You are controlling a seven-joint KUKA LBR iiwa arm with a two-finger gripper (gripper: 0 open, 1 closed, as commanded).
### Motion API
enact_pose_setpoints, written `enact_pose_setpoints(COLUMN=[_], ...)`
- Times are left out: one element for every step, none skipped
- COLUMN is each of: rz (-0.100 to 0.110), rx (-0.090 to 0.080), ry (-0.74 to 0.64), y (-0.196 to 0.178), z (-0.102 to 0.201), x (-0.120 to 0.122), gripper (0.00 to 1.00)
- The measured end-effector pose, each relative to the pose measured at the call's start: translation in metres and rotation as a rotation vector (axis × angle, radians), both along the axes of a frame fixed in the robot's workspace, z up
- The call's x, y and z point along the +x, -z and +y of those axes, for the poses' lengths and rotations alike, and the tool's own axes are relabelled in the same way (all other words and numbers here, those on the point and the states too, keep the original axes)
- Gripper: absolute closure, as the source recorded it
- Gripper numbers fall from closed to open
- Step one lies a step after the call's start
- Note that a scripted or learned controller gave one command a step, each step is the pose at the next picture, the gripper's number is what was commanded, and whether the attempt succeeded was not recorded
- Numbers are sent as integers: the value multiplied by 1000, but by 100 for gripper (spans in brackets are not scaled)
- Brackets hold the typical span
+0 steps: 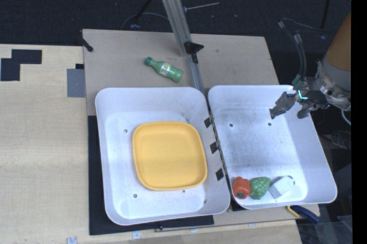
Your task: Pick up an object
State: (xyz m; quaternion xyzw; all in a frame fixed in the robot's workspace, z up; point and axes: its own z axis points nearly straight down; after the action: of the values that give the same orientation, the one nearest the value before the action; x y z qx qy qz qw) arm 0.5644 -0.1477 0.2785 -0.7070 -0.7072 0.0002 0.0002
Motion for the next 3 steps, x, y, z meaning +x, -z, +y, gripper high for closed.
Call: enact_pose_setpoints(rz=[0,5,3], rx=[0,1,0], ry=[0,0,0], y=[0,62,109], z=[0,-3,-10], x=[0,4,7], gripper=[0,0,0])
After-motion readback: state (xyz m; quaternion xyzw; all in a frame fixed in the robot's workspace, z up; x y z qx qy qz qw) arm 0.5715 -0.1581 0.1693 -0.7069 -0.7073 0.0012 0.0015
